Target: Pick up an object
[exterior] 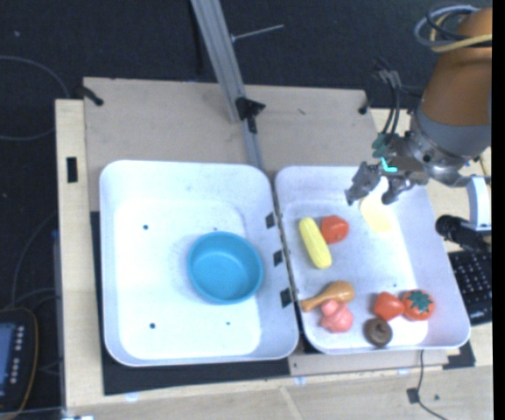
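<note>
The task names no particular object. Right bin [436,234] holds the candidates: a yellow corn cob [315,241] near its centre-left, with a red-orange piece [334,228] touching the cob at 2 o'clock. Toward 6 o'clock lie a tan drumstick-shaped toy [326,295] and a pink piece [338,319] just below it. At 4–5 o'clock sit a red toy [388,305], a tomato with green top [417,304] beside it, and a small brown ring [377,331]. A pale yellow flat item [379,216] lies at 1 o'clock, just below the gripper [374,192]. Claw released: both fingers spread, nothing between them. Left bin [129,199] holds a blue bowl [225,267].
</note>
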`<state>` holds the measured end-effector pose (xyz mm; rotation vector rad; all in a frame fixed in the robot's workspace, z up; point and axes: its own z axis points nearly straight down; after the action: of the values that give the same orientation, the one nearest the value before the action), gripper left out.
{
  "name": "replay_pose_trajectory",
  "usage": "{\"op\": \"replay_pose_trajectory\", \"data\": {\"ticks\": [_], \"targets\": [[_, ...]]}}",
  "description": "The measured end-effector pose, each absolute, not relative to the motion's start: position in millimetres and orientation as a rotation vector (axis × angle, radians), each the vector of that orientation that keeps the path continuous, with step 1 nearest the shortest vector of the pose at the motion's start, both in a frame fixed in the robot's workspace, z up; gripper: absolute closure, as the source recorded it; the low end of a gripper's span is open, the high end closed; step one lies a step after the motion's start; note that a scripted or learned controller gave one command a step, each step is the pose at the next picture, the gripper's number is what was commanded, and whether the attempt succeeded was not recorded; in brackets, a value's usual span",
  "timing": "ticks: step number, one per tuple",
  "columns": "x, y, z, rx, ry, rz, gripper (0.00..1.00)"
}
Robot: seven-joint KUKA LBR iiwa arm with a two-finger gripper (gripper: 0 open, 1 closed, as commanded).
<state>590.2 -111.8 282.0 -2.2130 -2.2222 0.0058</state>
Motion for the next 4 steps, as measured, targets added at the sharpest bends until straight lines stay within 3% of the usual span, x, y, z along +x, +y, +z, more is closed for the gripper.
{"op": "replay_pose_trajectory", "data": {"ticks": [1,4], "targets": [[591.3,-111.8,285.9,-2.216,-2.226,-0.002,0.0],[578.5,-117.5,105.1,-2.222,-2.216,0.01,0.0]]}}
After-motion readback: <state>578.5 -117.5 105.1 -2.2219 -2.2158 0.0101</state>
